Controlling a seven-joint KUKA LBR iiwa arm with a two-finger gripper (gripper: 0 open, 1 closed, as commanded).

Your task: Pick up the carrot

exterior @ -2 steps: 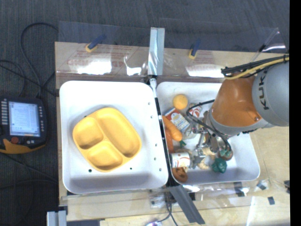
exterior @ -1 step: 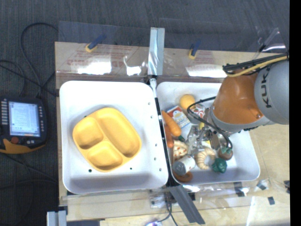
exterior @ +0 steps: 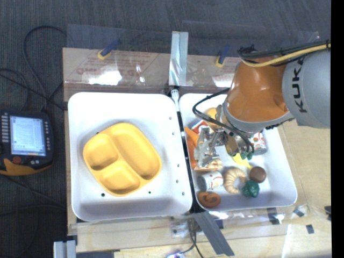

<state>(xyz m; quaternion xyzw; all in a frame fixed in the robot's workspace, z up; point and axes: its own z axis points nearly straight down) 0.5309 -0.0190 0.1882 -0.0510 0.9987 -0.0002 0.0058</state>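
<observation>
Just left of claw (exterior: 207,147): carrot (exterior: 190,137).

Orange carrot (exterior: 191,137), apparently slanted, right bin's left edge

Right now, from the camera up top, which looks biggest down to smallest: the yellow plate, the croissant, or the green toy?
1. Yellow plate, biggest by far.
2. Croissant.
3. Green toy, a little smaller than the croissant.
</observation>
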